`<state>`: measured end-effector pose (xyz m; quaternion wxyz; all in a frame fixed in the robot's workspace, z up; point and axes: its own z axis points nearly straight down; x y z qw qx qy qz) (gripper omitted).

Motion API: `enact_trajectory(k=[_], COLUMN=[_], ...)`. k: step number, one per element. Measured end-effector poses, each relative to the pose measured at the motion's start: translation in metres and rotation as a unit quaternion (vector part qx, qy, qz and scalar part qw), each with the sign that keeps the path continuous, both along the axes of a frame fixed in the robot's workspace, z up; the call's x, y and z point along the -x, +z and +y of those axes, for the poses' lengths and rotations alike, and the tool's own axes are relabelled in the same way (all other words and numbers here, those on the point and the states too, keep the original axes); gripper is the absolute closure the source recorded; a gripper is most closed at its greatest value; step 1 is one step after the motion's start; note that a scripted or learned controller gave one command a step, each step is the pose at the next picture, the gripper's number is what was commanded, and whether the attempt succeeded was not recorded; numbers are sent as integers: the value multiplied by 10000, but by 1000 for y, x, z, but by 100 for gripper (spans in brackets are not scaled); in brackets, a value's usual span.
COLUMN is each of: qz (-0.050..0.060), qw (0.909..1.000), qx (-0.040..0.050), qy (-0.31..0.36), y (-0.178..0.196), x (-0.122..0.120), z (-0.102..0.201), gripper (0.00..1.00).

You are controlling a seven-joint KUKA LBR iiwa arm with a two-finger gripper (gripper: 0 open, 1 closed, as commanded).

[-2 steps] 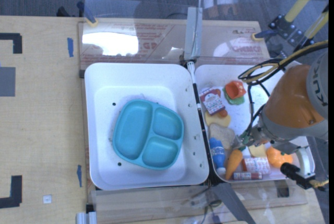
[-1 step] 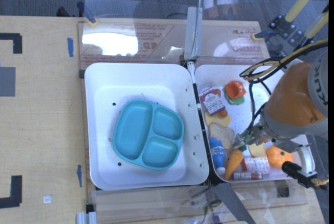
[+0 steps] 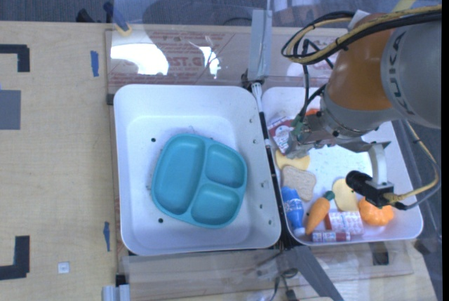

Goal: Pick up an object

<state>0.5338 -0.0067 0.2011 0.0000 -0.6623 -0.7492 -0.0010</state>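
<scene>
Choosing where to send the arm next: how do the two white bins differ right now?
The left bin holds one thing, a teal divided plate lying flat; the right bin holds several small items, among them a carrot and a slice of bread. The arm hangs over the right bin, not the left bin. Both are shallow and white.

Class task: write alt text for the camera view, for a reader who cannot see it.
A grey and orange robot arm reaches from the right over the right white bin, which holds toy food, including a carrot, a bread slice and an orange. The left white bin holds a teal divided plate.
</scene>
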Motion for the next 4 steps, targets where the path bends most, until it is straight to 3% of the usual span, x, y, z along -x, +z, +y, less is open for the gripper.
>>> enact_trajectory(k=[1, 2, 3, 4], qz=[50, 26, 6, 12], qw=[9995, 9714, 9994, 9994], qx=[14, 2, 16, 18], qy=[306, 2374, 349, 344], y=[-20, -46, -19, -20], x=[42, 13, -81, -81], z=[-85, -90, -73, -73], gripper=[100, 100, 100, 0])
